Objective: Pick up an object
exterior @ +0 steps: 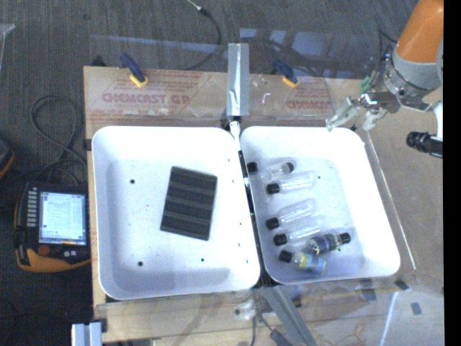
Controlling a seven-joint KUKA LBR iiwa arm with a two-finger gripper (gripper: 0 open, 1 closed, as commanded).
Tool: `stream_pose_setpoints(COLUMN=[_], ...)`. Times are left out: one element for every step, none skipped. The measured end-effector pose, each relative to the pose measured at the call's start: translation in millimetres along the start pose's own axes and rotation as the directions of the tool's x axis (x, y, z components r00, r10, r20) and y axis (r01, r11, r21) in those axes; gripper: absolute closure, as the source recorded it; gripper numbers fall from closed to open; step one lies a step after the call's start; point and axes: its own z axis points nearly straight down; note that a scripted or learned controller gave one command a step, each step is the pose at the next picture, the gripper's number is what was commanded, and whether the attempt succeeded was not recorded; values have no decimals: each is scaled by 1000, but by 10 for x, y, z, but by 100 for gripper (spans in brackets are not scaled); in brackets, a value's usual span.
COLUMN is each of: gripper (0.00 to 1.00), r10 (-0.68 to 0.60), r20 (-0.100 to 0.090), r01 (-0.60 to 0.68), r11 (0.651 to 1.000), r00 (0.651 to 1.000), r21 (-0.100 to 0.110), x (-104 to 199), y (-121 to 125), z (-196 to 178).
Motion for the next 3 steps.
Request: stream_pose_setpoints(gripper=[0,0,0], r10=[-76,-111,-125], r20=[-4,0,-3], r01=[76,111,125], r11=[997,994,992], r00=[997,994,992], r21=[2,-6,2], x=[270,854,771], y=[-349,-116,-706], z=[1376,1512,1171])
